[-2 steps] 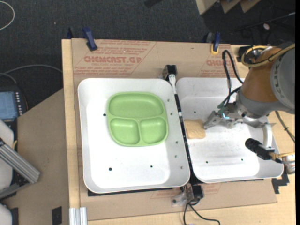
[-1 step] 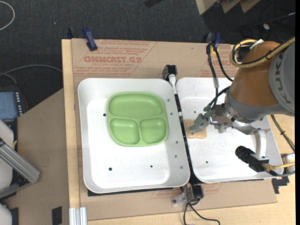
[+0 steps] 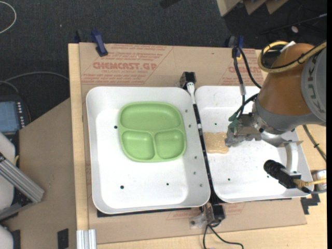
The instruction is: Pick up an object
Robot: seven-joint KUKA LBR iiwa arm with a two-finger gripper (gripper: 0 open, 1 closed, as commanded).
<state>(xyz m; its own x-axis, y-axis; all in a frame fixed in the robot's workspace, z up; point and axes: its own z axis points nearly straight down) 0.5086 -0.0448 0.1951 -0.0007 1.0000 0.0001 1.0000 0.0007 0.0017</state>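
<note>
Two shallow white bins sit side by side on my bench, and the arm reaches in from the right of the frame. In the left bin a green divided plate lies flat toward the upper middle, untouched and well apart from the arm. The right bin holds a flat tan pad, perhaps a sponge or a scrap of card, against its left wall at mid-height of the frame. My gripper is down low in that bin, at the pad's right edge and seemingly touching or just over it. Whether it is clamped or released I cannot tell from this angle, since the wrist covers it. I judge the approach done and the pad the likely target. It lies on the bin floor, so nothing is lifted, and a confirmed grasp and the raise both remain.
</note>
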